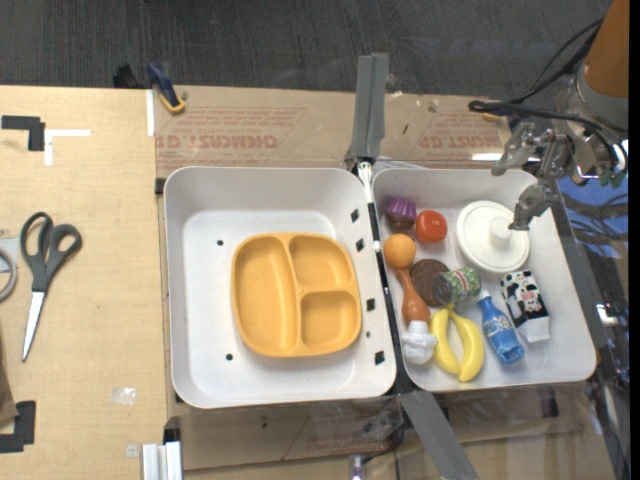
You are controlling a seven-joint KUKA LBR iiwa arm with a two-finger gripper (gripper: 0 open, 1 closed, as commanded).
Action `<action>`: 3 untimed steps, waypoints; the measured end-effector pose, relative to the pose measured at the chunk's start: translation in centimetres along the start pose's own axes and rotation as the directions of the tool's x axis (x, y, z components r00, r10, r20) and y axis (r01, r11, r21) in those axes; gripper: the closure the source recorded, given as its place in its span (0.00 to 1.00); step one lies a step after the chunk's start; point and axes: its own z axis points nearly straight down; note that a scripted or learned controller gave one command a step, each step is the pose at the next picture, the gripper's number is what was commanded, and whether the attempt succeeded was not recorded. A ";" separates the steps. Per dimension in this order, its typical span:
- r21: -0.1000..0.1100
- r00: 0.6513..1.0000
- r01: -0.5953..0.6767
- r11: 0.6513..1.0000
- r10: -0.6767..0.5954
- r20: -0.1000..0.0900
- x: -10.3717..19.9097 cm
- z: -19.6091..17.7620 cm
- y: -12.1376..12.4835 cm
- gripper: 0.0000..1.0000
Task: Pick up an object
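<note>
End effector [527, 208] hovers tilted over right bin [575, 308].

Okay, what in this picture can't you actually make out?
- Pincer, camera view: its fingers blur against the white disc; open or shut is unclear.
- Cow-print carton: label too small to read.
- Brown item: partly hidden by the green can.
- Arm: cut off by the right edge.
</note>
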 end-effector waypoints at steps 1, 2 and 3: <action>0.000 0.998 -0.066 0.998 0.066 -0.002 8.4 15.1 1.0 0.00; 0.000 0.977 -0.212 0.977 0.212 0.014 9.6 17.3 -1.7 0.00; 0.000 0.977 -0.214 0.977 0.214 0.001 14.0 18.0 -6.7 0.00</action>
